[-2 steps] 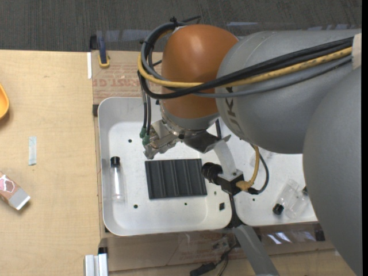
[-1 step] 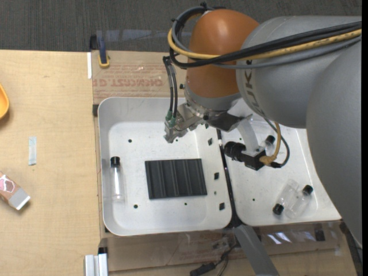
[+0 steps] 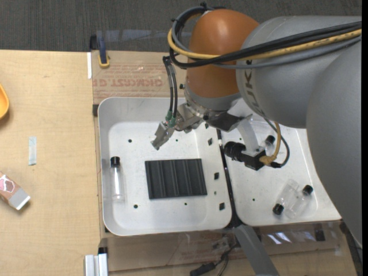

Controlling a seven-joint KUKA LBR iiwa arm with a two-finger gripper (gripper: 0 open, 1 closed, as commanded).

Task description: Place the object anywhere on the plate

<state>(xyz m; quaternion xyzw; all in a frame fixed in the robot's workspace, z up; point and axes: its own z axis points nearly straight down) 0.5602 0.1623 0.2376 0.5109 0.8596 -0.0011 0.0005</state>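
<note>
While the hand [image 3: 163, 135] hovers over the left bin [image 3: 109, 211], finger state unclear, the vial [image 3: 117, 180] lies beside the ridged plate [image 3: 175, 178]; round, it may roll away.

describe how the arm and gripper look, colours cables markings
The arm is grey and bulky, with a rounded orange band above the wrist. Black and yellow cables loop over it; another yellow-and-black cable hangs lower. Dark lettering runs along the grey shell by the band. The gripper is small, grey metal, with a green spot above it.
</note>
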